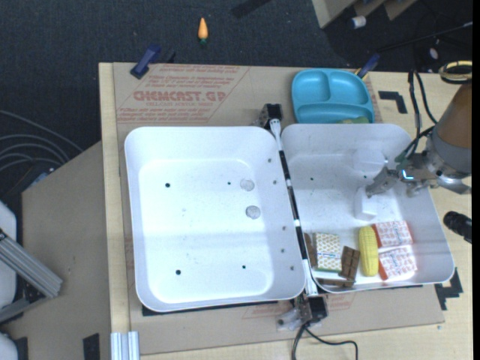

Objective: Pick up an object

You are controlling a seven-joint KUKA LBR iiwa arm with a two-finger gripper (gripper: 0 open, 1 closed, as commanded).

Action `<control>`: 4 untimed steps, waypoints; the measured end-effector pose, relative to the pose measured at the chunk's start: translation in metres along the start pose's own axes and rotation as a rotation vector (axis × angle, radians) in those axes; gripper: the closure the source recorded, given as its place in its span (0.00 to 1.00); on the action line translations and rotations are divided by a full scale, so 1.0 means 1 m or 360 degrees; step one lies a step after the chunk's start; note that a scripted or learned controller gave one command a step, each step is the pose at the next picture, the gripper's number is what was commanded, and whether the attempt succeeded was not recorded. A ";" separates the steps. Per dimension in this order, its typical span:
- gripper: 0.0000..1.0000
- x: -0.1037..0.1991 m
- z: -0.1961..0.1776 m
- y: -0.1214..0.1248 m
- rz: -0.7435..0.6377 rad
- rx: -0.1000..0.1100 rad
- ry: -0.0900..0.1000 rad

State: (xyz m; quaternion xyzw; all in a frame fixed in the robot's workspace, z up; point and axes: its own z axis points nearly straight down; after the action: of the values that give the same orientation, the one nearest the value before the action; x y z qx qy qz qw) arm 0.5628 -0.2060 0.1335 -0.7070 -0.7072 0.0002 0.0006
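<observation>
My pincer [379,186] hangs low over the middle of the right bin [330,145], and I cannot tell from here whether it is open or closed, or whether it has anything. The things to pick lie along that bin's near edge: a corn cob [367,250], a brown bar [349,262], a cracker pack [327,250] and two red-and-white packets [394,247]. A blue tray [331,94] sits on the worktop [187,96] behind the bin.
</observation>
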 end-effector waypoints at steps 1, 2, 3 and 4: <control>0.00 0.013 -0.016 -0.082 0.0002 0.0001 0.0001; 0.00 0.038 0.046 -0.046 0.0000 -0.0011 -0.0004; 1.00 0.036 0.034 -0.044 0.0004 -0.0020 -0.0012; 0.00 0.036 0.035 -0.045 0.0003 -0.0017 -0.0011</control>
State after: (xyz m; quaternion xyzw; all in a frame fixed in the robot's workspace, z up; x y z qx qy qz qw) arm 0.5179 -0.1698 0.0985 -0.7077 -0.7065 -0.0010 -0.0057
